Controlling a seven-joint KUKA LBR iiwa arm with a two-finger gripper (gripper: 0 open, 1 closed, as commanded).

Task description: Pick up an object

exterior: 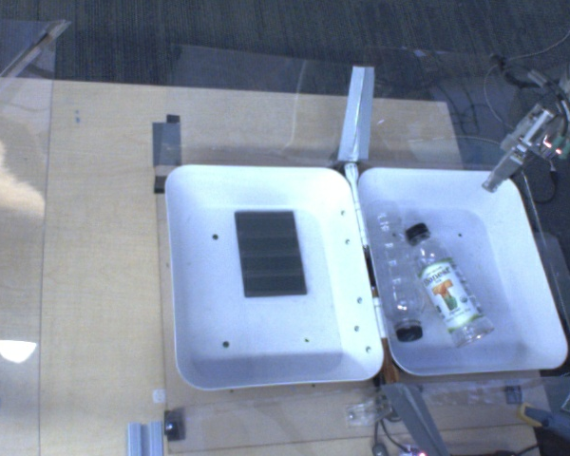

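Pincer (499,177) over right bin's (541,350) far corner, nothing visibly held, opening: cannot tell. Labelled bottle (445,293) lies mid-bin, clear bottle (399,283) just beside. Advice: descend over labelled bottle's middle, close across its width.

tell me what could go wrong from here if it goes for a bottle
The two bottles are clear plastic and lie on their sides, so either may roll or slip out of the fingers. The second one lies close to the right bin's left wall, leaving little room for a finger. The gripper hangs over that bin's far right corner and could clip the rim going down.
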